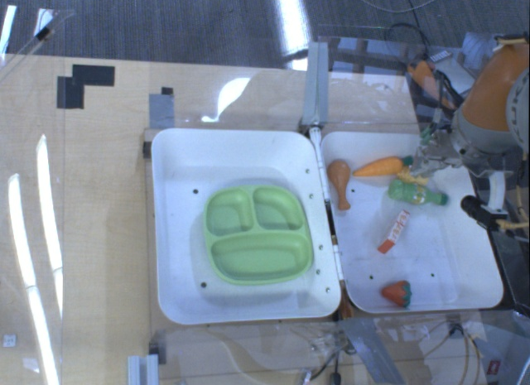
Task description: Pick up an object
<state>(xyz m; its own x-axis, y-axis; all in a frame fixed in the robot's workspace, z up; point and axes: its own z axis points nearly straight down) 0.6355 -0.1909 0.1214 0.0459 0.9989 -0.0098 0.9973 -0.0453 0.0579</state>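
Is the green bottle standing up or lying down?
Lying down. The bottle rests on its side on the floor of the right bin, its length running across the bin, just below the carrot.

In the right bin [464, 292], the carrot [381, 166], green bottle [418, 194] and gripper [426, 162] crowd the far side, with the drumstick [339, 182] near the dividing wall. The tube [395, 232] and strawberry [397, 293] lie well apart, leaving open floor at the near right. The green divided plate [258, 234] fills the left bin's [178, 209] middle, with bare floor around it.
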